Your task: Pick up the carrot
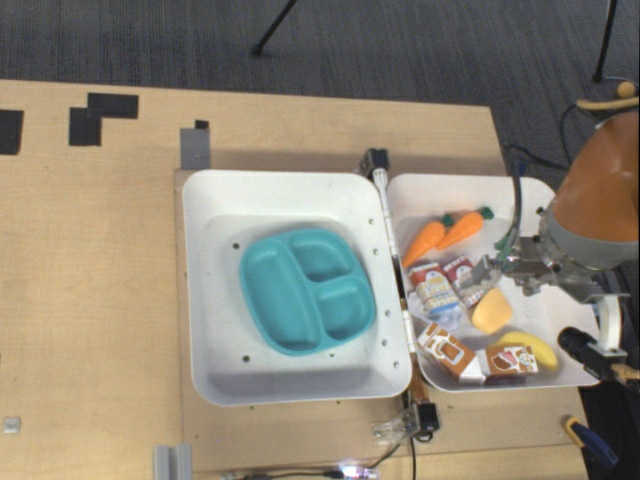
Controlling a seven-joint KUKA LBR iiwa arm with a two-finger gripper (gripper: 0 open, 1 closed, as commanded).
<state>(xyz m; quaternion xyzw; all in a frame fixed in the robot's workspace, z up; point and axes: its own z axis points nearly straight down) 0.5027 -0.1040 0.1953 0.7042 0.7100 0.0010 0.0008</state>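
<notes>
From above the bench, two white bins sat side by side on the pale wooden top, the left bin (215,298) holding a teal divided plate (305,290) that lay flat near its middle with its three compartments bare. The right bin (440,190) was the busy one. A carrot (424,239) lay in its upper part, slanted with its tip pointing down towards the divider between the bins, and a second carrot (458,228) with a green top lay right against it on the far side, the two touching along their length. Just below them came a cluster of small printed packets (443,280), red and white, crowded close together, and a brown and white carton (446,350) further down by the bin's near wall. A round yellow piece (491,312) sat near the middle of that bin, and a banana (532,349) lay beside another small carton (506,362) along the lower edge. The arm (600,193) came in from the right, its orange band big and blurred at the frame's side, and the gripper (484,272) hung low over the packets, just above the yellow piece and below and to the right of the carrots. Its metal fingers looked parted a little, with nothing between them, and the carrot lay apart from them, untouched.
</notes>
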